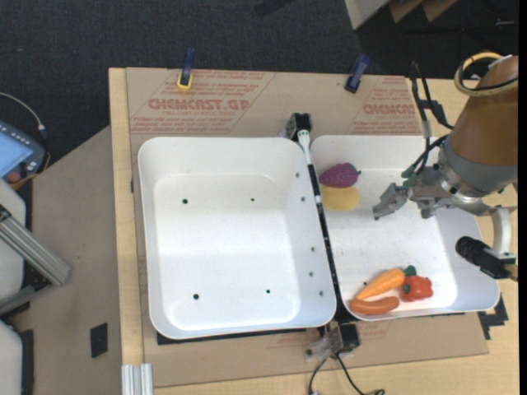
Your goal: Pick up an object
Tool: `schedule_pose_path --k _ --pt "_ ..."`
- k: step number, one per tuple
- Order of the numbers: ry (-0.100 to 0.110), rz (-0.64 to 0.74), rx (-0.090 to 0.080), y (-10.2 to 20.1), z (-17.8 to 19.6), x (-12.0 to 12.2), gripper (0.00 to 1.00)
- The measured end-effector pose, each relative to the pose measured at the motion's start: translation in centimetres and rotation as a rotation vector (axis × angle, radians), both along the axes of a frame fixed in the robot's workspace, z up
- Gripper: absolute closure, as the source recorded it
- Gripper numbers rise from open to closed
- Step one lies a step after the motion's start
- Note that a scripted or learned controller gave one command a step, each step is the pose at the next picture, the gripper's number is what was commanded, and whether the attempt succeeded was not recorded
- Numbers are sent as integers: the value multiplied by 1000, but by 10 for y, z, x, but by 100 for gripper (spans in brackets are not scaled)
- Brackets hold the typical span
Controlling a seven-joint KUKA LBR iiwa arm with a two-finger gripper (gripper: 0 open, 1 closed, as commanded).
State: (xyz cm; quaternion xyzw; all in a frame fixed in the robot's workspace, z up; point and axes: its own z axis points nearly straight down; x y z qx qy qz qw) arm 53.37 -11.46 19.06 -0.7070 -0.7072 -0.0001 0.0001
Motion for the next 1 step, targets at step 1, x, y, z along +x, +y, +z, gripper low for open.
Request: schedule_pose_path --k 1 --pt "-6 4 -1 44 35 75 0"
